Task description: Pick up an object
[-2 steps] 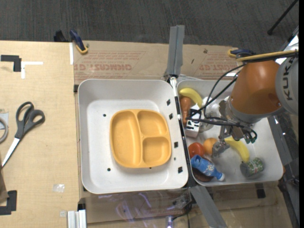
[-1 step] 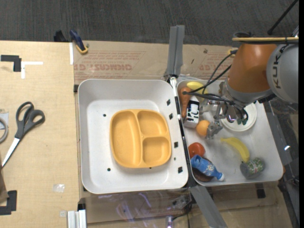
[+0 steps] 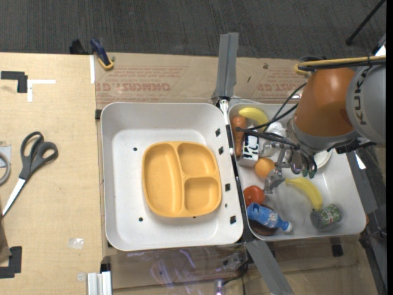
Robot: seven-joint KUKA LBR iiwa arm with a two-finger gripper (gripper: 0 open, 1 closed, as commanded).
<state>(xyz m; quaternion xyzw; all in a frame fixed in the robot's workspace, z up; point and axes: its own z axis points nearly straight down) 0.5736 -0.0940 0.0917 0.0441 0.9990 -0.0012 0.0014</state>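
- Arm (image 3: 334,103): grey with orange band, comes in from your right and hangs over the right bin (image 3: 353,223). It hides the bin's far right part.
- Left bin (image 3: 116,183): well to the left of the claw. It holds a yellow divided plate (image 3: 182,179), three compartments, nothing in them that I can see.
- Claw (image 3: 288,168): low inside the right bin, among the clutter. You can't tell from this view if it is released or clenched; the metal parts blur together. Nothing is visibly pinched in it.
- Banana (image 3: 307,189): just right of and below the claw, lying loose on the bin floor. Likeliest target, my guess.
- Second banana (image 3: 253,114): up beyond the claw, near the bin's far rim.
- Blue bottle (image 3: 268,217): below the claw, lying on its side at the near wall.
- Green speckled ball-like item (image 3: 327,216): below and right of the claw.
- Orange fruit (image 3: 265,167): just left of the claw, maybe touching, can't tell.
- Red tomato-like item (image 3: 253,195): below and left of the claw.
- Risks, as judgement: things crowd the claw, so a close could catch two at once or nudge the orange fruit away. Round items roll off. The banana is curved, so an off-centre grip may slip on lift. The dangling cables near the wrist could snag.
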